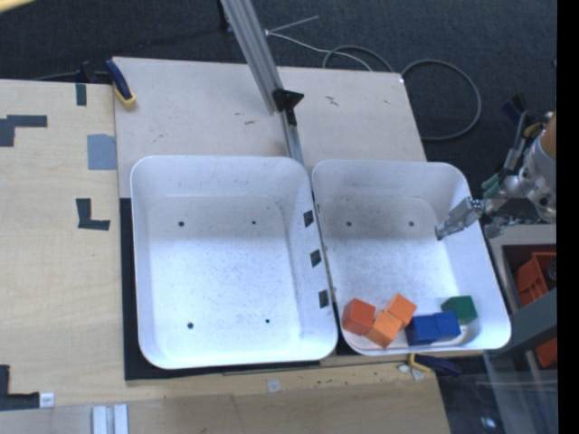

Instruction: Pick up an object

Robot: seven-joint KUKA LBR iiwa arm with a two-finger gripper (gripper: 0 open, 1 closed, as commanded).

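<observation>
While the arm reaches in from the right, its end effector [452, 221] hangs over the right bin [380, 183], near that bin's right wall, about halfway along it. Fingers too small and blurry to read, so cannot tell how far apart they are; nothing visibly between them.

Blocks all sit bunched along the right bin's near wall, toward its near right corner. Orange block [359, 316] is leftmost. Two more orange blocks [392, 319] just beside it, touching each other, one a bit farther from the wall than the other. Blue block [432, 327] next to the right, touching or nearly touching the orange pair. Green block [461, 308] at the far right end of the group, just behind the blue one.

Left bin [217, 174] sits side by side with the right bin, their inner walls touching. Both rest on the bench [199, 107].
</observation>
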